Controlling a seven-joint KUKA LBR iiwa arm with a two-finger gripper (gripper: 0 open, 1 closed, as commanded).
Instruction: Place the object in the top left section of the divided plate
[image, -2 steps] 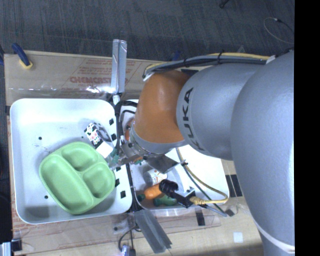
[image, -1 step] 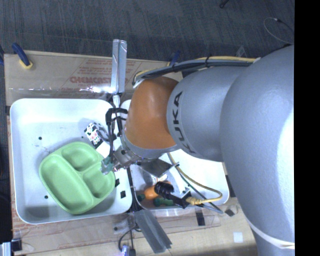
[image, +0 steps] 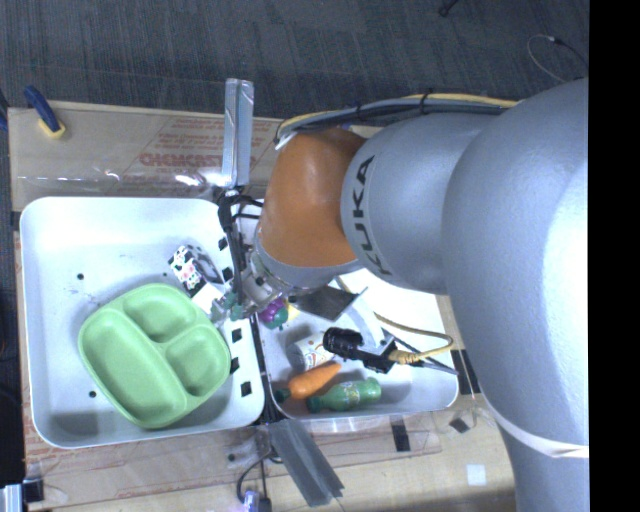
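Camera view: hand (image: 243, 297) low over the wall between the two shallow white bins, mostly hidden under the orange wrist band (image: 305, 210); opening impossible to tell, and nothing visibly held. Just left, a small black-and-white patterned object (image: 186, 268) on the left bin's floor (image: 70, 250), beside the top edge of the green divided plastic plate (image: 155, 353). In the right bin (image: 440, 398): a purple toy (image: 272, 314), an orange carrot (image: 315, 380), a green bottle (image: 345, 395).

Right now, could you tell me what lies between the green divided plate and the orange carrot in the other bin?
In the camera view, the two bins' adjoining white walls separate the plate from the carrot.
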